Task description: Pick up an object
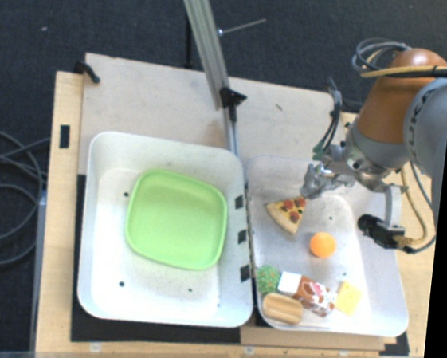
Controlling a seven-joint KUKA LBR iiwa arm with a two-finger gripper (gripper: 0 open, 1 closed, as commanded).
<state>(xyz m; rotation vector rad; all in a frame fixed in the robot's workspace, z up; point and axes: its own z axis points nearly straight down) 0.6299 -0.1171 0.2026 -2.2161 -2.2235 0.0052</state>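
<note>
The right bin [370,299] holds a toy pizza slice [286,214], an orange ball [323,245], a yellow block [348,297], a red-and-white packet [314,294], a green-and-white piece [274,281] and a hot-dog bun [282,308]. My gripper [313,189] hangs over the back of this bin, just above and right of the pizza slice. Nothing shows between its fingers.
The left bin [92,279] carries a square green plate [177,219]. A slanted metal rod [210,48] runs down to the divide between the bins. Black cables [2,189] lie off the bench on the left.
</note>
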